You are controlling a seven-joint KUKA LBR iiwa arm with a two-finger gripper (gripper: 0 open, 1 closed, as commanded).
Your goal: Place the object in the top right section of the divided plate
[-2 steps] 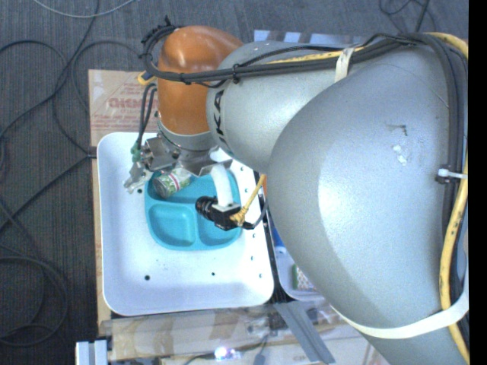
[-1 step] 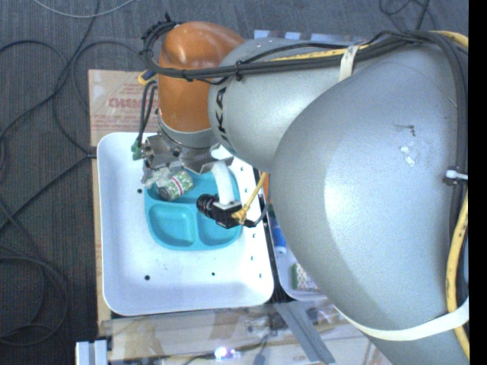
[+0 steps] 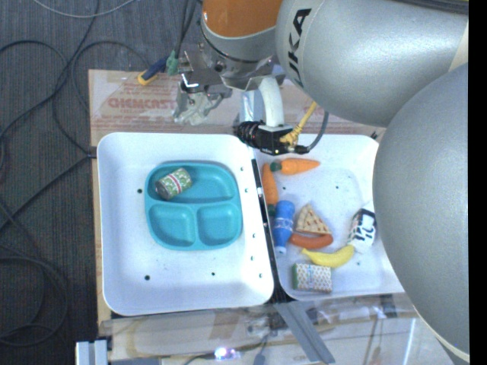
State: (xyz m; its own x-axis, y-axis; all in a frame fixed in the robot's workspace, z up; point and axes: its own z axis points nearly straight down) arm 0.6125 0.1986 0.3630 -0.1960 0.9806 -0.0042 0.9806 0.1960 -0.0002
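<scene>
A blue divided plate (image 3: 228, 185) lies in the left white bin (image 3: 122, 226). It has one long section along its far side and two smaller sections nearer the camera. A small can with a green and red label (image 3: 174, 182) lies on its side at the left end of the long far section. My gripper (image 3: 196, 106) hangs above the cardboard just beyond the left bin's far rim, up and slightly right of the can and well apart from it. Its fingers look open with nothing between them.
The right bin (image 3: 358, 173) holds a toy carrot (image 3: 298, 166), an orange piece (image 3: 270, 188), a blue bottle (image 3: 283, 220), a pizza slice (image 3: 311, 220), a red sausage (image 3: 310, 241), a banana (image 3: 329, 258), a white and black item (image 3: 365, 228) and a green box (image 3: 312, 277). Cables hang near the bins' dividing rim (image 3: 262, 204).
</scene>
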